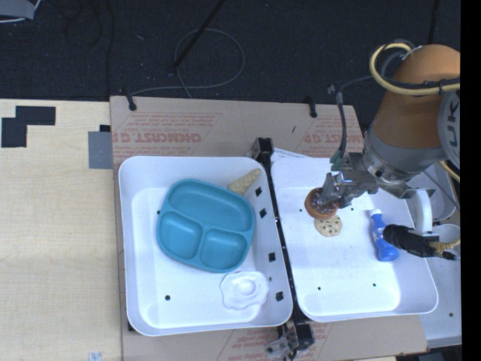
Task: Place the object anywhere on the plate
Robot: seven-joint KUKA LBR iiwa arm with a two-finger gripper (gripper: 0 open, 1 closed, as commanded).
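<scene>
Even, diffuse overhead light fills the scene; the two white bins [143,201] are bright, nearly washed out, with soft faint shadows under their contents. The dark floor [225,36] at the top stays dim. The picture is slightly soft and grainy, blurring small detail

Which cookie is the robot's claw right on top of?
The claw is over the brown cookie, the upper one in the right bin. The paler chocolate-chip cookie lies just below it, uncovered.
</scene>
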